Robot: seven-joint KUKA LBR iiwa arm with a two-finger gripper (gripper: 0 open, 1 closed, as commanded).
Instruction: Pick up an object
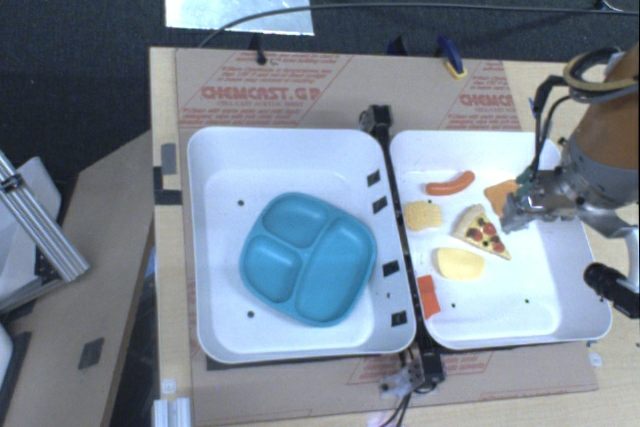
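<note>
- Camera view, from above at a slant: 2 shallow white bins side by side on a brown board; left bin (215, 215), right bin (560, 305).
- Left bin holds 1 blue divided plate (308, 258) with 3 compartments, lying flat near the middle.
- Right bin holds the toy food. A sausage (450, 183) lies toward the far side, slightly curved.
- A yellow waffle-like square (423, 215) sits near the bin's left wall, below the sausage.
- A pizza slice (481, 233) lies near the middle, with dark red spots on top, its wide crust end toward the waffle piece.
- A pale yellow cheese wedge (459, 263) lies just below the pizza slice, close but apart from it.
- A small orange-red block (427, 295) rests against the left wall, nearest the front.
- An orange piece (500, 192) pokes out by the gripper, partly covered by it.
- Arm enters from the right, grey with an orange band above the wrist. The gripper (522, 210) is low over the right bin, just right of the pizza slice.
- Gripper state: cannot tell how wide it stands or whether it has hold of anything; the metal parts blur together.
</note>
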